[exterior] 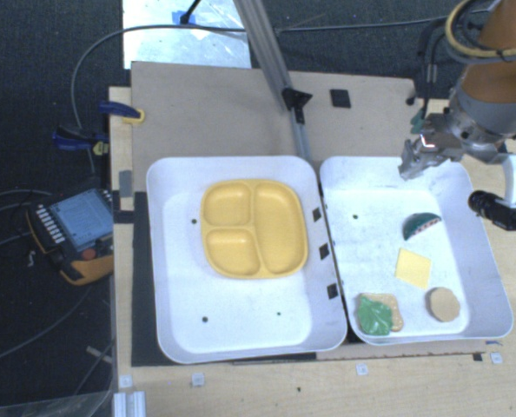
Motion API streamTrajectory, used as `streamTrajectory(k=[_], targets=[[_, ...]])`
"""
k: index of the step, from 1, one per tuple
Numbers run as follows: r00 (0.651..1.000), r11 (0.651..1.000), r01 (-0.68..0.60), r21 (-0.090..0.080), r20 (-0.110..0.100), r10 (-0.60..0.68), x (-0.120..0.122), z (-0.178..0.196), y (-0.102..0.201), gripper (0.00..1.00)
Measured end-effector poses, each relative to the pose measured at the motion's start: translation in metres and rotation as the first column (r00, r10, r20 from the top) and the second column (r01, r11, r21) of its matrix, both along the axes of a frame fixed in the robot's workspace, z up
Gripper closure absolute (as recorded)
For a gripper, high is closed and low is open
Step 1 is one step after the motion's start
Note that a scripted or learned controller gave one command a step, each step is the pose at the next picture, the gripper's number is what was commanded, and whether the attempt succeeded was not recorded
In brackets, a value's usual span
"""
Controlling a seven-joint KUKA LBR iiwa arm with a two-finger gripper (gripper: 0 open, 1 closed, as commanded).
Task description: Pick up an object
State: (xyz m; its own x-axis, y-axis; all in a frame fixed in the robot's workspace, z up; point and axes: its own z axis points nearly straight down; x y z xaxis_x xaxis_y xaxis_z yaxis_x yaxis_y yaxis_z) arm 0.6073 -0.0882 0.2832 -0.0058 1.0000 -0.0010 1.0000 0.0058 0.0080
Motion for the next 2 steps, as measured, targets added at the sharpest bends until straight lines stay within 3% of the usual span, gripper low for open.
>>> streamTrajectory(k=[2], targets=[[1.000, 1.000, -0.005, 0.003, -0.007, 0.005, 0.022, -0.018, 0.096, 1.00]])
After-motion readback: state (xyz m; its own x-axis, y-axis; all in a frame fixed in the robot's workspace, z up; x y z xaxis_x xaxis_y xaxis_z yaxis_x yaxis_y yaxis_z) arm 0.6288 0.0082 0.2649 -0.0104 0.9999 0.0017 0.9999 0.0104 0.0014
